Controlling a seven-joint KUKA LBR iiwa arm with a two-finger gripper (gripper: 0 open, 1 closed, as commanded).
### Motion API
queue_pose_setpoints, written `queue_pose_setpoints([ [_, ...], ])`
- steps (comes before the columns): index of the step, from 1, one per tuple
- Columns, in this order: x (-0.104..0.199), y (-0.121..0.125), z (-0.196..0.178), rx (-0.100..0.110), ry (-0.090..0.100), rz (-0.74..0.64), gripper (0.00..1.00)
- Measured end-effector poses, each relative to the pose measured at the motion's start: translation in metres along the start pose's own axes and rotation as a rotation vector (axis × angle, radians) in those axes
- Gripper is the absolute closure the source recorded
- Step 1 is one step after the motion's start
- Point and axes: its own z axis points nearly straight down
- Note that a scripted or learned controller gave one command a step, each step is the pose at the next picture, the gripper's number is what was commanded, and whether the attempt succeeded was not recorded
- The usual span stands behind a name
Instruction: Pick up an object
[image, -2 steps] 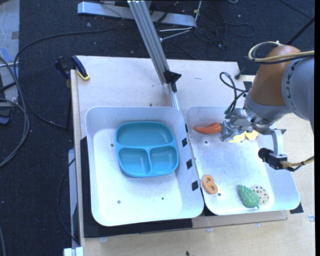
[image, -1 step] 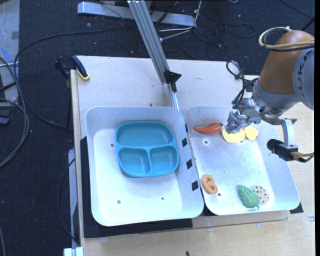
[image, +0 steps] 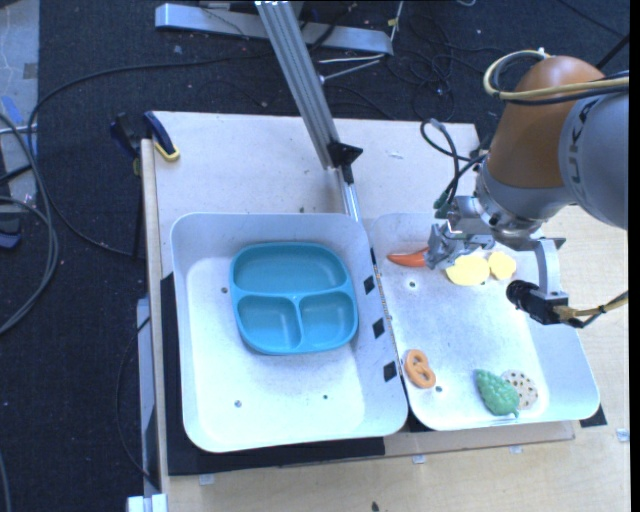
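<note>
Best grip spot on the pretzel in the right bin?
Come straight down on the pretzel. It lies flat with open floor around it, near the right bin's left wall. Probably close the pincer across its narrow width, fingers on the outer edges; the loops are too small to judge.

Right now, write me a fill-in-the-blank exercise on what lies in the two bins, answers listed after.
1. The blue divided plate has ___ compartments.
2. That plate lies in the ___ bin.
3. The pretzel lies in the same bin as the green toy and the ___ carrot.
4. The gripper hovers at the ___ bin's far end.

Answers: three; left; orange; right
</note>
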Motion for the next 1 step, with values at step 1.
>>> queue_pose_setpoints([
  [1, 0.0581, -0.0095, -0.0104, 0.000, 0.001, -0.003, 1.00],
])
